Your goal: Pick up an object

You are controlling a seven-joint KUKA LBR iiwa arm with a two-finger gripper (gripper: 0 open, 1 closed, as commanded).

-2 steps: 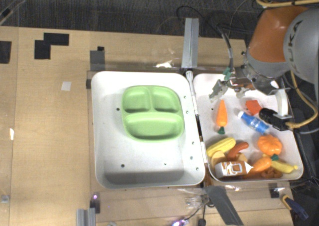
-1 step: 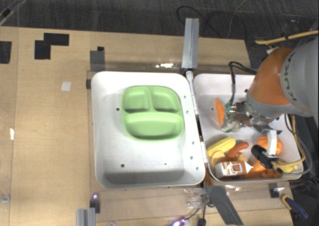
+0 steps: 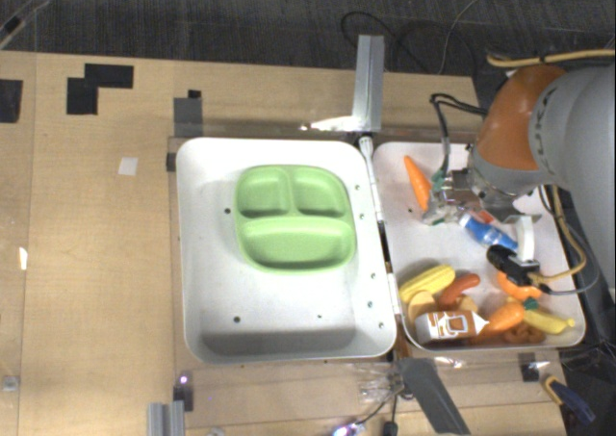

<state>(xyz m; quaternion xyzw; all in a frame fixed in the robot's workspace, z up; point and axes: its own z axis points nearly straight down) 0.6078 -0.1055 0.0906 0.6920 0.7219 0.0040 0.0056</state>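
Bins sit side by side on the bench [image 3: 87,280], and the right bin [image 3: 395,160] is the landmark here. The arm [image 3: 558,126], grey with an orange band, reaches into it from its right side. The gripper [image 3: 445,201] hangs low over the bin's upper middle, just right of a carrot [image 3: 417,182] that lies slanted near the bin's left wall. Whether its fingers are apart or together I cannot tell from here; nothing is plainly held between them. A blue bottle-like thing [image 3: 479,229] lies just below and right of the gripper. Along the bin's lower edge crowd a yellow corn cob [image 3: 426,280], a brown carton [image 3: 449,325], a sausage [image 3: 460,285] and several orange and yellow pieces. Left of this bin, the other bin [image 3: 207,309] holds a green divided plate [image 3: 292,216].
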